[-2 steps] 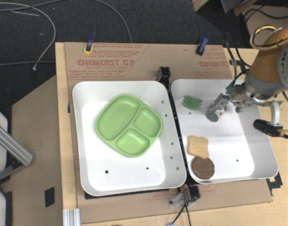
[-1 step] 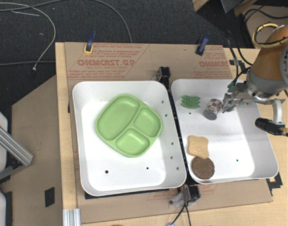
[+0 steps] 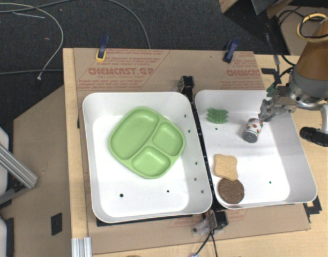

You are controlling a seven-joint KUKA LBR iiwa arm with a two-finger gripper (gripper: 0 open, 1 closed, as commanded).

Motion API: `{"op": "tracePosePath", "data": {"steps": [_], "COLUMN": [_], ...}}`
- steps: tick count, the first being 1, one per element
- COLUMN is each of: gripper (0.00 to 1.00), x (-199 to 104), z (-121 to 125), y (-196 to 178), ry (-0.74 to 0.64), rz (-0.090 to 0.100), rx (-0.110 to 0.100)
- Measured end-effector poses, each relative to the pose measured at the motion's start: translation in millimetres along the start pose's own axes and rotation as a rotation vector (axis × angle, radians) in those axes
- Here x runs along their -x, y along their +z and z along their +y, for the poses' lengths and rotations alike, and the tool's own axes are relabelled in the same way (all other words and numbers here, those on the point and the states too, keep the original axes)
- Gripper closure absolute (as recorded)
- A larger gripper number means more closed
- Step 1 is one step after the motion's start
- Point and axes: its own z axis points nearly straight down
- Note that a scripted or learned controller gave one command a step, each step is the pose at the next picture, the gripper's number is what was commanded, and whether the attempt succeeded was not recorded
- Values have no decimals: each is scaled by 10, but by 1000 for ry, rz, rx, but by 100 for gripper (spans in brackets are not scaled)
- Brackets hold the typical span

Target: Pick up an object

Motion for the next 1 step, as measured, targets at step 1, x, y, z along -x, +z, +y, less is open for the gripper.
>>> {"op": "tracePosePath", "data": {"steps": [1], "gripper": [100], "x": [13], "z": [-34], "y": [-641], "ry": [0], "rz": [-1], "rx": [3]}}
